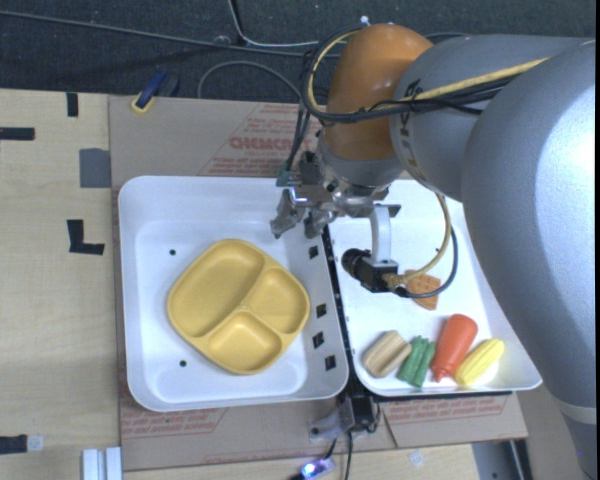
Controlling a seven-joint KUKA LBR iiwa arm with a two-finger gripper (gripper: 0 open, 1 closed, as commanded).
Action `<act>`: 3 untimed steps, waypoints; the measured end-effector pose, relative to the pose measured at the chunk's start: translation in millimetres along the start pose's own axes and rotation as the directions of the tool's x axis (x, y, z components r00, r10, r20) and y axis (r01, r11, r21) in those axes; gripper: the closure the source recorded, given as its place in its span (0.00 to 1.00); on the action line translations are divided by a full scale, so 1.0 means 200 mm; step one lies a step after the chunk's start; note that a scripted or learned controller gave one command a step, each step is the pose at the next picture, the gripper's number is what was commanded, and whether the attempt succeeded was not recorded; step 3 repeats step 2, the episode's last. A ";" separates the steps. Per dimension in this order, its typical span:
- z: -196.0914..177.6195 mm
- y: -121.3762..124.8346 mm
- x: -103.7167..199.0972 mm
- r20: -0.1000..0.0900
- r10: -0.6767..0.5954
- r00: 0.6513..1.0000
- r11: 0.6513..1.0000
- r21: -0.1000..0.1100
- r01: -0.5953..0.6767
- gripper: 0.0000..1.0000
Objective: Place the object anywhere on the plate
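Observation:
A yellow divided plate (238,306) lies in the left white bin (150,218), with nothing on it. My gripper (300,220) hangs over the back of the wall between the two bins, just past the plate's far right edge. Nothing shows in its grasp. In the right bin (510,363), a small brown-orange food piece (421,286) lies near the middle. Along that bin's front edge lie a tan bun-like piece (385,352), a green piece (416,360), an orange carrot (453,345) and a yellow corn (480,361).
The grey arm with its orange band (375,78) covers the back and right side of the right bin. Cardboard (195,138) lies under the bins, and cables (230,18) run across the dark floor behind.

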State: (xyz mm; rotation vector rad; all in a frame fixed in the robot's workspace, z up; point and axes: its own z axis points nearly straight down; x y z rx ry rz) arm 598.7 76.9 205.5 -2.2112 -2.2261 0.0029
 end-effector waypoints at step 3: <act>0.00 -0.07 0.26 0.002 0.004 1.000 1.000 -0.001 -0.004 0.00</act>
